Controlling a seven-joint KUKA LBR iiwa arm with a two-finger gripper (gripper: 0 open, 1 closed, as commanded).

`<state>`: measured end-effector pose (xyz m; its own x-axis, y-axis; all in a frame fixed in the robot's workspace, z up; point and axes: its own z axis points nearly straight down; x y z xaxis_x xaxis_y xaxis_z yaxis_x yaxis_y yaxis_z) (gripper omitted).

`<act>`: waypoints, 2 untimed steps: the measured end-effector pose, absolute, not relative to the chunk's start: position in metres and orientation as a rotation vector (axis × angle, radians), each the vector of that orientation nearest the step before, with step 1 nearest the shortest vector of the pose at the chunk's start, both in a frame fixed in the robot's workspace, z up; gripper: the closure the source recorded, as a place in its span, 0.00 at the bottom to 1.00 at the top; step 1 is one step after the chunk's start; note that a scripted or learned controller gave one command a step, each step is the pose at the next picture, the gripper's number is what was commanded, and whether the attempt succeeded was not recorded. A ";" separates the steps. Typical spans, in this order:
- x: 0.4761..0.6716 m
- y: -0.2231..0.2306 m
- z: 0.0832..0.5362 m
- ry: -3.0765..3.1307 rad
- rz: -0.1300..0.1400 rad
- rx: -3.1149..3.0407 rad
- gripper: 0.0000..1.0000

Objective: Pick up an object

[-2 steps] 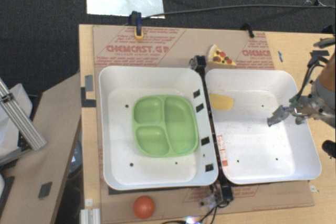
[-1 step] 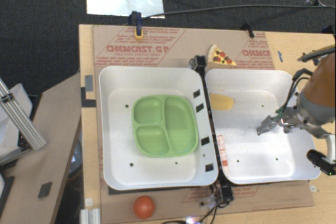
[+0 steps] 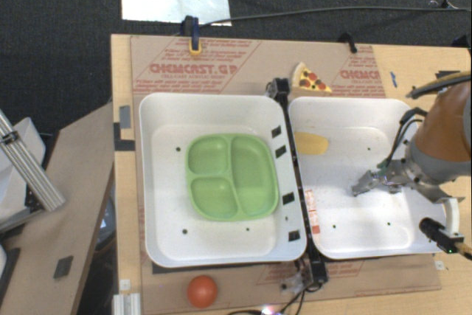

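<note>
Green divided plate (image 3: 232, 177) sits in left bin (image 3: 158, 158). Yellow flat piece (image 3: 311, 144) lies in right bin (image 3: 346, 236) near the divider. Pincer (image 3: 363, 185) low over right bin floor, right of yellow piece, apart from it; released or clenched — cannot tell. Orange ball (image 3: 202, 291) on tabletop (image 3: 243, 59), pizza-slice toy (image 3: 311, 80) behind bins.

The bench (image 3: 243, 59) is a flat brown board printed with red lettering. Two shallow white bins rest directly on it: left bin (image 3: 158, 158), right bin (image 3: 369, 232). A pizza-slice toy (image 3: 310, 79) lies behind the bins; a round orange ball (image 3: 202, 291) lies at the front edge.
</note>
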<state>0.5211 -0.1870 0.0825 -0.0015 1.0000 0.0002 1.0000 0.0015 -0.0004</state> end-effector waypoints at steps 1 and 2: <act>0.522 -0.188 0.095 -2.226 -0.003 -2.222 1.00; 0.528 -0.186 0.140 -2.230 -0.005 -2.221 1.00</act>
